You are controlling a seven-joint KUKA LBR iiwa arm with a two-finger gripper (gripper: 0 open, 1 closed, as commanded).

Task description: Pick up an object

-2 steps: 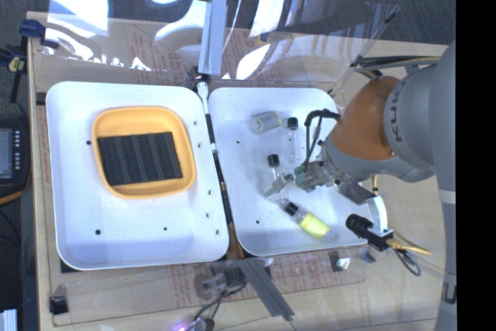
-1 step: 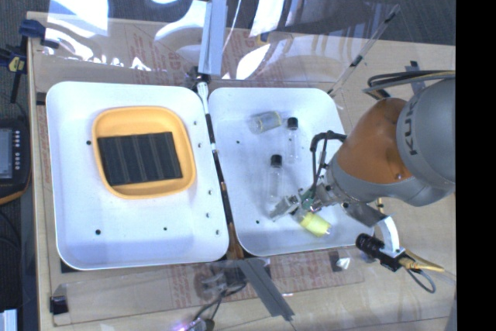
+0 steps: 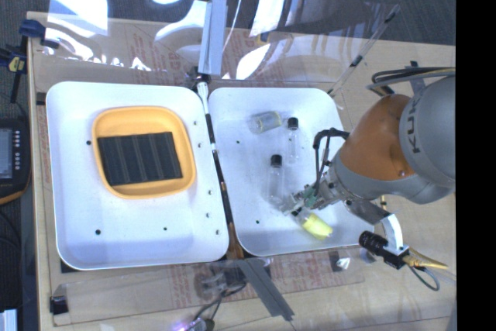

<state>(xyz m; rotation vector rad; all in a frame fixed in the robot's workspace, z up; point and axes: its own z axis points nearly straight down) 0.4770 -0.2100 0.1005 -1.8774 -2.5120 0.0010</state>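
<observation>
So the arm [image 3: 403, 147] comes in from the right and hangs over the near right corner of the right bin [image 3: 240, 229]. Its gripper [image 3: 304, 201] is down low in that corner, just above a small yellow object [image 3: 316, 225] lying on the bin floor near the front rim. Honestly I cannot tell how the pincer is set or whether it has hold of anything; it's all a dark tangle at that spot. A clear plastic bottle with a black cap [image 3: 276, 176] lies right beside the gripper, on the side toward the bin's middle. A second clear bottle with a black cap [image 3: 292, 137] sits further back, and a small greyish jar-like thing [image 3: 265, 121] lies near the bin's far edge. Over in the left bin [image 3: 70, 205] there's an orange tray [image 3: 139, 153] with a dark ribbed insert [image 3: 142, 157], well apart from the arm.
</observation>
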